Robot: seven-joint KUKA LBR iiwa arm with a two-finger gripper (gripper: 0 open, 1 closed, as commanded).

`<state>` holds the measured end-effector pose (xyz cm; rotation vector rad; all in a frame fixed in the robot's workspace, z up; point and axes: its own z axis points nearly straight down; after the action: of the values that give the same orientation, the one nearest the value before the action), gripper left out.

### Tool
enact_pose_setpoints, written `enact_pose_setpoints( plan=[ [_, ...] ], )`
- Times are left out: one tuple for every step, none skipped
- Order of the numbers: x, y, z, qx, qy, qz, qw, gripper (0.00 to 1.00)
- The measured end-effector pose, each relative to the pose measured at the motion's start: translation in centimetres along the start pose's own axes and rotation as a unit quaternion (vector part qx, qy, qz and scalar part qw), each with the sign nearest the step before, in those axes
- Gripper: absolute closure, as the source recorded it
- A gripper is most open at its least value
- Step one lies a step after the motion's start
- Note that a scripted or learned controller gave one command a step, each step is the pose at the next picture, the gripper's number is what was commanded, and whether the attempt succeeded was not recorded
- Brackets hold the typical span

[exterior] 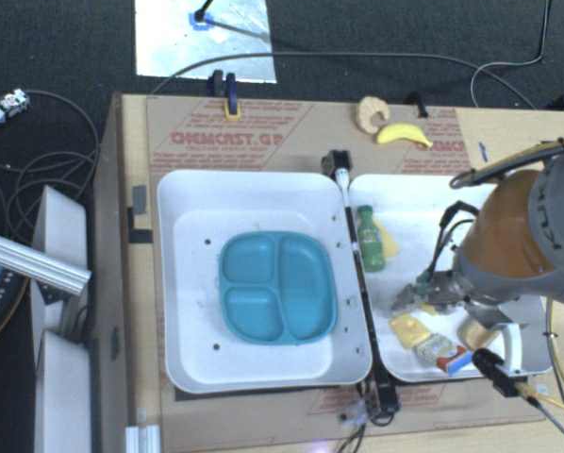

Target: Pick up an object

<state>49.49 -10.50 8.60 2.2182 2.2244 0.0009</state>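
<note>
Right bin [409, 206] holds a yellow block [409, 328] just below the fingers [416, 295], seemingly spread

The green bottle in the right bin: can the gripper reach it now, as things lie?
Probably yes. The green bottle lies near the left wall of the right bin, with nothing on top of it. The gripper hangs low in that bin, and the bin floor between them looks bare.

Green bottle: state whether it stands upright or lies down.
Lying down: the green bottle rests lengthwise on the right bin floor, beside the divider.
</note>
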Motion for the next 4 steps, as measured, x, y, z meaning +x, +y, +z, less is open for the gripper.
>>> enact_pose_setpoints(
  plan=[
    [-6.2, 8.0, -4.5, -0.002, -0.001, 0.000, 1.0000, 0.00],
    [-0.9, 6.7, 0.2, 0.000, 0.000, 0.000, 1.0000, 0.00],
    [-3.9, 14.7, 0.1, -0.001, -0.001, -0.001, 1.0000, 0.00],
    [-3.3, 7.8, -3.8, -0.001, -0.001, 0.000, 1.0000, 0.00]
  ],
)
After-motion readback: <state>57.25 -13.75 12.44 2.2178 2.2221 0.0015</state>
